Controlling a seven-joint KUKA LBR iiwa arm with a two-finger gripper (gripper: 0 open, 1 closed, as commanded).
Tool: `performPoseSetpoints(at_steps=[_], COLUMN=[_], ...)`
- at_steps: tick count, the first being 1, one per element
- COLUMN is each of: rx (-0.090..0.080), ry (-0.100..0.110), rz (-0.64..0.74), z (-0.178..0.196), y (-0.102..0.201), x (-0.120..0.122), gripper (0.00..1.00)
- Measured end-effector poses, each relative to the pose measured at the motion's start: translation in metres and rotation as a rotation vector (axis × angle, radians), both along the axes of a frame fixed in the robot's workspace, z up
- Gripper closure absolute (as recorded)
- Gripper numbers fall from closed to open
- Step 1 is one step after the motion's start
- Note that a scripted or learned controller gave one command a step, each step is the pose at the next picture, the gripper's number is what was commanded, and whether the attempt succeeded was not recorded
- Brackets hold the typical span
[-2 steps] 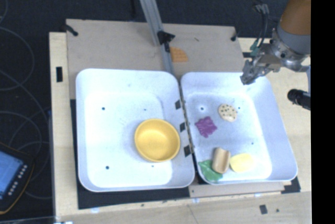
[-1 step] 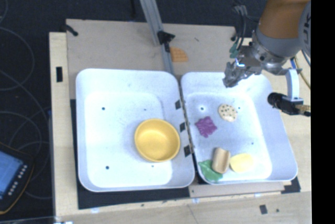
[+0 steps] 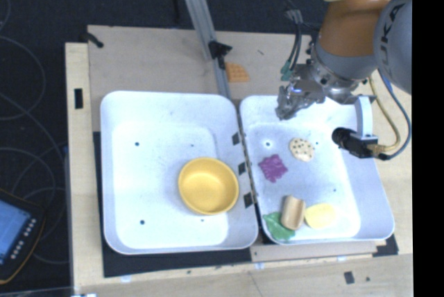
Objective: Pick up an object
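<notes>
Your jaws [image 3: 290, 107] hung over the far part of the right bin [image 3: 368, 216], close to its back wall and a little toward the divider; I could not tell from the picture whether they stood open or closed, and nothing showed between them. The nearest candidate was the speckled cookie [image 3: 302, 148], which lay just toward you and slightly to the right of the jaws in the camera view, so the coming move would have been a short drop and pull toward the near edge. It was roundish, with no long axis to line up on.

The purple piece [image 3: 273, 168] lay just beside the cookie, on the divider side, apart from it but near enough that a wide approach could have nudged it. Well apart, at the near wall, the tan cylinder [image 3: 292, 212], the yellow piece [image 3: 320, 216] and the green piece [image 3: 275, 226] were crowded together, touching or nearly so, with little room to slip in.

The yellow bowl [image 3: 208, 185] sat alone in the left bin [image 3: 125, 150], with bare floor all round it, but farther from your arm. The worktop [image 3: 152, 53] beyond the bins carried a small orange item [image 3: 236, 73].
</notes>
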State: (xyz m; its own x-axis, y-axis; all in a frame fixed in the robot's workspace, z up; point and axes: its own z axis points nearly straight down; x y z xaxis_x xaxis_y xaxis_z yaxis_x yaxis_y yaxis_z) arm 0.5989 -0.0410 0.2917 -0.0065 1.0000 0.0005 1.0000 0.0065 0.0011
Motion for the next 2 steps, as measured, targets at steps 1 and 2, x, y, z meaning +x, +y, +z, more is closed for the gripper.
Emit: performPoseSetpoints(at_steps=[1,2], rx=[-0.001,0.000], ry=[0.001,0.002], rz=[-0.001,0.001], z=[-0.019,-0.032], y=[0.046,0.105], x=[-0.006,-0.013], gripper=[1.00,1.00])
